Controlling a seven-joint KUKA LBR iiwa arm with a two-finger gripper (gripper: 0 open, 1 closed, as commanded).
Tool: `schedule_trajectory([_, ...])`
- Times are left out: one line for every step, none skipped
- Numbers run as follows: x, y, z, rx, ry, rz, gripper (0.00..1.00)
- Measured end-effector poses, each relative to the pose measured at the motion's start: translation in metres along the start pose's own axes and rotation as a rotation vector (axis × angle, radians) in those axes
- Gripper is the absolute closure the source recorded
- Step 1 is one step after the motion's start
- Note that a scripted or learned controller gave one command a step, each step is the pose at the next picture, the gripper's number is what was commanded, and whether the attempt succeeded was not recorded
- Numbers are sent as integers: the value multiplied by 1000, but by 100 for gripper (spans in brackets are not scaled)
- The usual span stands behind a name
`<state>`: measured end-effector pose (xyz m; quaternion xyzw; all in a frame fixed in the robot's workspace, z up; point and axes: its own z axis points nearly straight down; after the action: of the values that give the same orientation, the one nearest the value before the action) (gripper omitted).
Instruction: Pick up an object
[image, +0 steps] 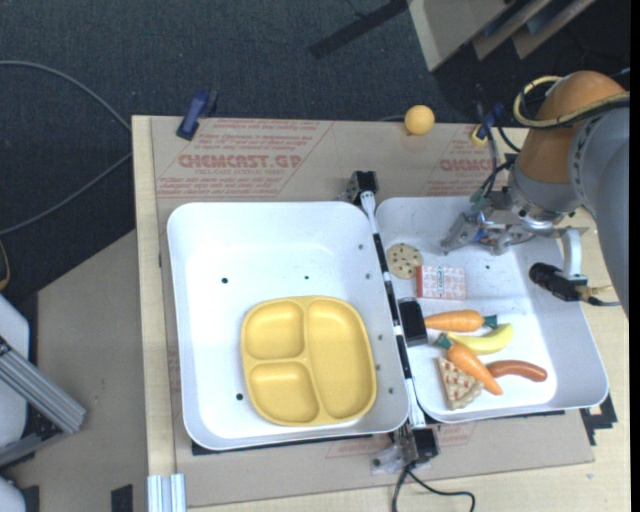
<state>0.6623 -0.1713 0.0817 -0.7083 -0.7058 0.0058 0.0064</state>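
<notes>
My gripper (481, 232) hangs low over the far part of the right bin (575, 335), above bare white floor. The grey arm with its orange band (560, 125) comes in from the upper right. Left of and nearer than the gripper lie a round brown cookie (403, 260) and a pink wafer packet (441, 282). Further toward the front edge are a carrot (455, 321), a banana (487, 340), a second carrot (472, 367), a red sausage (517, 371) and a waffle slice (457, 385). Nothing shows under the gripper.
The left bin (200, 300) holds a yellow divided plate (308, 358). An orange ball (419, 120) and a blue clip (195, 113) lie on the bench behind the bins. A black part (555, 280) of the arm overhangs the right bin's right side.
</notes>
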Motion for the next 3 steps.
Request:
schedule_trajectory([-30,3,-1,4,21,-8,0])
schedule_trajectory([60,3,-7,-13,2,-5,0])
schedule_trajectory([59,1,-16,-4,0,-4,100])
